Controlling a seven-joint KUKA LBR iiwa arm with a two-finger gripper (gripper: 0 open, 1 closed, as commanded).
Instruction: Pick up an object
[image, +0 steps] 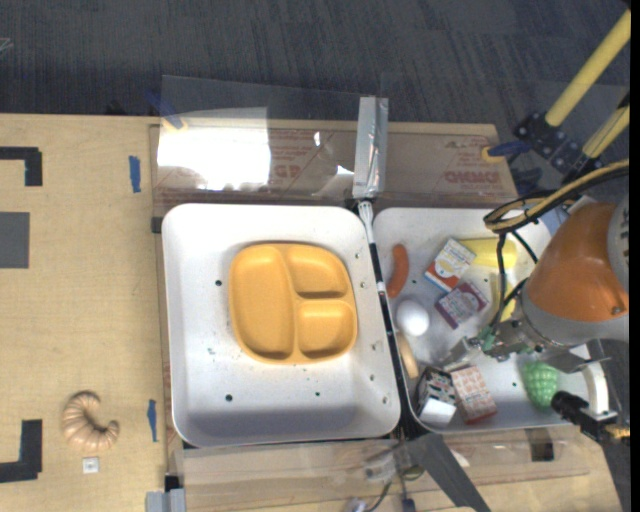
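The right bin (570, 420) holds several small objects. Among them are an orange sausage-shaped toy (399, 270), a white ball (412, 320), a small white box (452, 260), a purple packet (460, 303), a yellow item (503, 256), a green bumpy ball (541, 383) and a red-patterned box (473, 391). The arm's orange band (580, 270) hangs over the bin's right side. My gripper (478, 345) is low in the bin's middle, just above the red-patterned box and right of the white ball. Nothing shows as held.
The left bin (190, 300) holds a yellow divided plate (293, 300). A tan croissant-shaped toy (90, 420) lies on the bench at the far left. A metal divider (370, 150) and clear sheet stand behind the bins. Cables loop near the arm at the right.
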